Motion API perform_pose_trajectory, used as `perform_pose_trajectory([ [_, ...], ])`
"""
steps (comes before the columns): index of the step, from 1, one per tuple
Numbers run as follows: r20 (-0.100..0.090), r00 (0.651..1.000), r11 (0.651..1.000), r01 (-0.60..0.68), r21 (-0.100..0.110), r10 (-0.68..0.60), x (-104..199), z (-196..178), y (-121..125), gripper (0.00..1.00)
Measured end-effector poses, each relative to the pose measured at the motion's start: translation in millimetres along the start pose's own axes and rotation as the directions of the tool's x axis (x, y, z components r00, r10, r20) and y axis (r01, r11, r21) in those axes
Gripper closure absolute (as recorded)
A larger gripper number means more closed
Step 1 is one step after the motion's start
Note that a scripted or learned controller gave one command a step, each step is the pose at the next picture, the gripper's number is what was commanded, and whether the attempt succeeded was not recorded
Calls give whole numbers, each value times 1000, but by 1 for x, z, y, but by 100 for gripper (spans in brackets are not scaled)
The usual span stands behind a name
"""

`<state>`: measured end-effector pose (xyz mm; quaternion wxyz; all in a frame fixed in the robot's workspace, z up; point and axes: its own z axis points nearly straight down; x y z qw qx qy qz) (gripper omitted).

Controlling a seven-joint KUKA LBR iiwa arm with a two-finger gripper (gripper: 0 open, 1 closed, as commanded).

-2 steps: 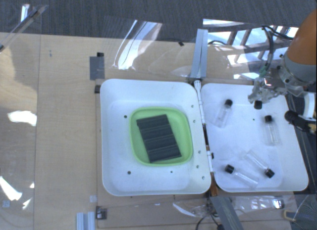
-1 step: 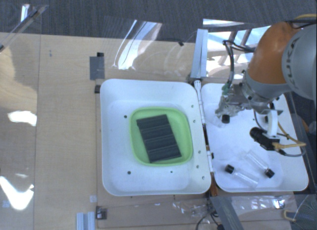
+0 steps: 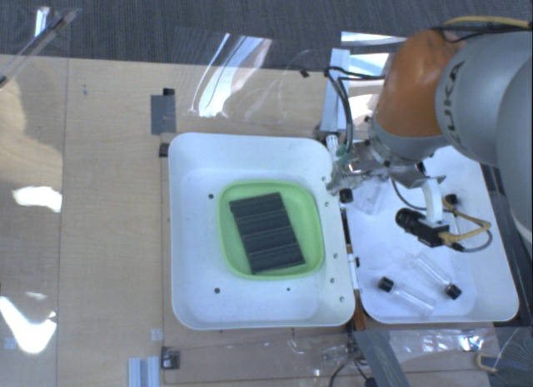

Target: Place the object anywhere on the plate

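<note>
The claw (image 3: pixel 360 184) sits hidden under the arm's wrist, so I cannot tell its state. A dark ribbed slab (image 3: pixel 266 232), probably the object, lies on the green plate (image 3: pixel 310 227). Pulling away could nudge the left bin (image 3: pixel 191 294).

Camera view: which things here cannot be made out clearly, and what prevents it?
- Gripper: the arm's orange band and grey wrist cover it from above, so its state cannot be told.
- Right bin: the arm hides its far part.
- Clear tubes with black caps: transparent and small; contents unreadable.
- Dark ribbed object on the green plate: what it is cannot be told.
</note>
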<state>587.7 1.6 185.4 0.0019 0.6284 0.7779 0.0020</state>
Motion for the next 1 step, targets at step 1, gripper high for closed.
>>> perform_pose_trajectory([
  [1,0,1000,1000,-1,0,1,0,0,0,0],
])
